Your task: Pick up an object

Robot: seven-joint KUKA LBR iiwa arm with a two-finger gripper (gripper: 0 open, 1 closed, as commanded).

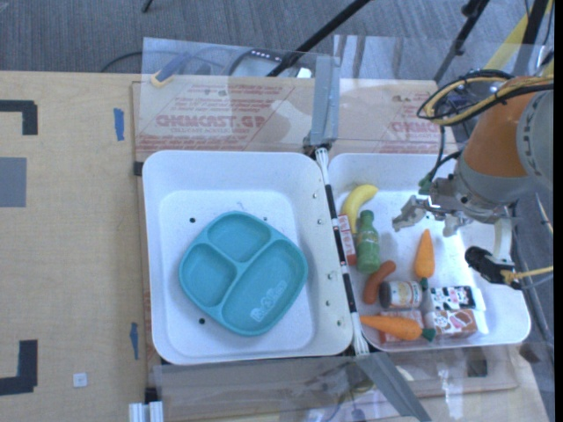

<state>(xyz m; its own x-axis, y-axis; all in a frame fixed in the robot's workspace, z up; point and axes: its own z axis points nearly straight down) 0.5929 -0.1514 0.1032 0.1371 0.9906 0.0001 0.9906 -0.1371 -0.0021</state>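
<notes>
A teal divided plate [244, 273] sits in a white bin [167, 192]; nearby, a yellow banana [357, 200], green bottle [367, 243] and orange carrots [425, 253].

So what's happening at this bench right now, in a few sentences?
A grey and orange robot arm reaches in over the right bin, with its tool open above toy food and holding nothing. Right below the tool lies a small upright carrot; nearby are a banana, a green bottle, a sausage, a jar, a bigger carrot and a small carton. The left bin holds a teal divided plate. Nothing has been picked up yet.
</notes>
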